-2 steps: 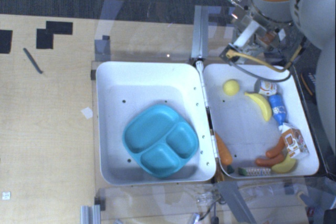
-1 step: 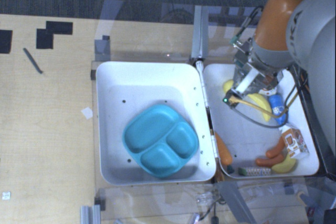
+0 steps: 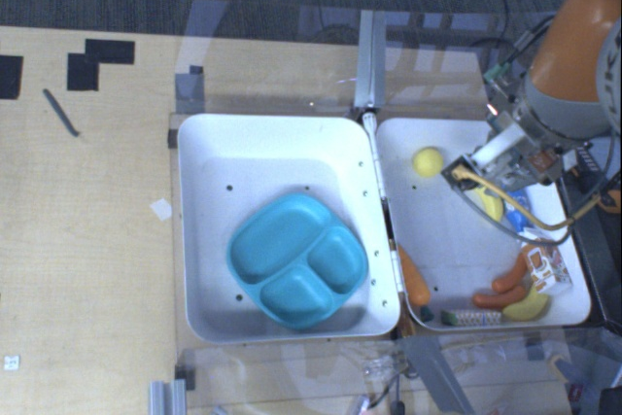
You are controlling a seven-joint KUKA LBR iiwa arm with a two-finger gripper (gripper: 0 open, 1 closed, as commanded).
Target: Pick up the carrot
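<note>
I've got the carrot (image 3: 415, 279) at about seven o'clock in the right bin (image 3: 442, 238), lying tight against the left wall, nearly touching the divider. It's a short orange taper, smooth, running roughly from twelve down to six. I'd judge it light and stiff, a bit slick on the skin, so the middle of its length is where I'd want it taken, across the width. That wall crowds one side; little room there. The pincer (image 3: 486, 172) hangs at about one o'clock in the same bin, well apart from the carrot, over the yellow ball (image 3: 427, 160) and some blue and yellow clutter. Whether the pincer is apart or together, I cannot tell from here. Left bin (image 3: 209, 238) carries the blue divided plate (image 3: 296, 259).
</note>
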